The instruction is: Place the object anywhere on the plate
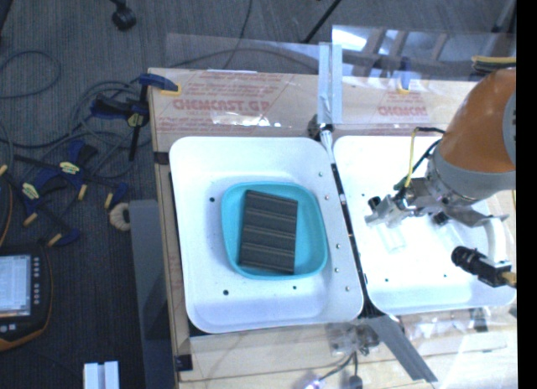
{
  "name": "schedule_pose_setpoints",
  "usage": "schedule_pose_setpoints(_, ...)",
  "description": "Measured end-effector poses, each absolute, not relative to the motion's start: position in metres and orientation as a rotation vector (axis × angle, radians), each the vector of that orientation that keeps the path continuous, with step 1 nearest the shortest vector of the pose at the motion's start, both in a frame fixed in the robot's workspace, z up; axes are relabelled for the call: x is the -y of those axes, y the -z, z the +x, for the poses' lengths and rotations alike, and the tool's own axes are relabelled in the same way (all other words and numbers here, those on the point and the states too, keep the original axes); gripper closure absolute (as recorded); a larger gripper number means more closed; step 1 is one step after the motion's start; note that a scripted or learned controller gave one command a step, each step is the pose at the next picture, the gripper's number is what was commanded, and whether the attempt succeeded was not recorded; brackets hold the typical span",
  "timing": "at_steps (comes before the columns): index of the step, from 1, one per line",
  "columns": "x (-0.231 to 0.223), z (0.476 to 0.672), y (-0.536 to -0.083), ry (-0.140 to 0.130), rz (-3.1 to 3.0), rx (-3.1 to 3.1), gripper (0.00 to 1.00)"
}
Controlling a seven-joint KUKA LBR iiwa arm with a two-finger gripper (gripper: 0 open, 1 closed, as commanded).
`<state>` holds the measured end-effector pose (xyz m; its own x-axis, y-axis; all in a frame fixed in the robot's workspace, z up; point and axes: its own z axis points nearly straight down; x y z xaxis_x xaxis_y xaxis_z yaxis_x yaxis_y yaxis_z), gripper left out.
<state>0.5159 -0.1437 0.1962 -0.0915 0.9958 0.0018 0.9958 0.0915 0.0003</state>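
The dark grey ribbed rectangular block [268, 230] lies flat on the turquoise plastic plate [315, 249], so placement looks done; the claw [379, 210] hangs over the right white bin [369, 291], state unclear.

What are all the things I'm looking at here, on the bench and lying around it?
plate: one, turquoise, in the middle of the left bin.
ridged block: one, dark grey, lying flat on the plate.
left bin: one, white, shallow, left half of the bench.
right bin: one, white, beside the left bin.
clear sheet with red lettering: one, behind the bins.
clamps: several, blue and yellow, on the floor at left.
cables: several, dark, on the floor at left.
handheld screen: one, at the left edge.
arm: one, grey with an orange band, over the right bin.
gripper: one, grey, above the right bin.
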Motion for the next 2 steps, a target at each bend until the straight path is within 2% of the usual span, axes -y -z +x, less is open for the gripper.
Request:
schedule_pose_setpoints(1, 0.144, 0.516, -0.196, 0.002, -2.117, 2.32, 0.0)
schedule_pose_setpoints(2, 0.185, 0.52, -0.28, -0.004, -2.172, 2.275, 0.0)
